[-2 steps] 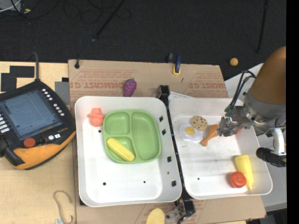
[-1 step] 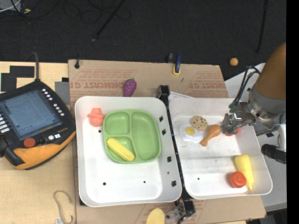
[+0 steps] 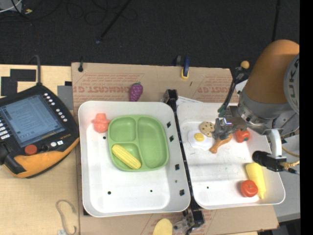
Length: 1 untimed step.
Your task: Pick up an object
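Fingers of the gripper: whether spread or clenched, I cannot tell. Just below them lies the carrot; beside it, the fried egg and cookie. Likely light, stiff, smooth plastic; grip mid-length.

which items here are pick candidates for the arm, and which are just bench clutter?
Pick candidates, in the bins:
corn on green tray
pink toy
fried egg
cookie
carrot under the hand
banana
tomato

Clutter, outside the bins:
teach pendant
grapes
yellow item
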{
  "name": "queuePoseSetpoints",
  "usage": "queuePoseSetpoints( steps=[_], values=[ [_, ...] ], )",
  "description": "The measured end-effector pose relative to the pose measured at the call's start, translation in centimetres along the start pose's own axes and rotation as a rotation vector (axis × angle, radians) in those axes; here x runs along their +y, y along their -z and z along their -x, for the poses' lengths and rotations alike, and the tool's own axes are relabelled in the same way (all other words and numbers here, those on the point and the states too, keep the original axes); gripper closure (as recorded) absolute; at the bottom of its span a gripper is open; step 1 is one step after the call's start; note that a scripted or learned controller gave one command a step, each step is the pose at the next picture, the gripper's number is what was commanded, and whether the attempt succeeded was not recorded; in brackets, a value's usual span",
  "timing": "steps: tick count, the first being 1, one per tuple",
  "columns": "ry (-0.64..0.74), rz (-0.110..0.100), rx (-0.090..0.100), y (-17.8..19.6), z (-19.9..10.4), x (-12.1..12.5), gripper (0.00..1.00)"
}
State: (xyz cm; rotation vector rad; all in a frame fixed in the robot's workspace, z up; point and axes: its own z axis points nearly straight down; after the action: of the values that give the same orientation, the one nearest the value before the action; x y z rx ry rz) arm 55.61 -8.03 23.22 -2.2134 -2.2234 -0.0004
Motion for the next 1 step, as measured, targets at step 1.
queuePoseSetpoints(
  steps=[1],
  values=[
    [-0.001, -0.001, -0.001, -0.95, -4.74, 0.76, 1.00]
  ],
)
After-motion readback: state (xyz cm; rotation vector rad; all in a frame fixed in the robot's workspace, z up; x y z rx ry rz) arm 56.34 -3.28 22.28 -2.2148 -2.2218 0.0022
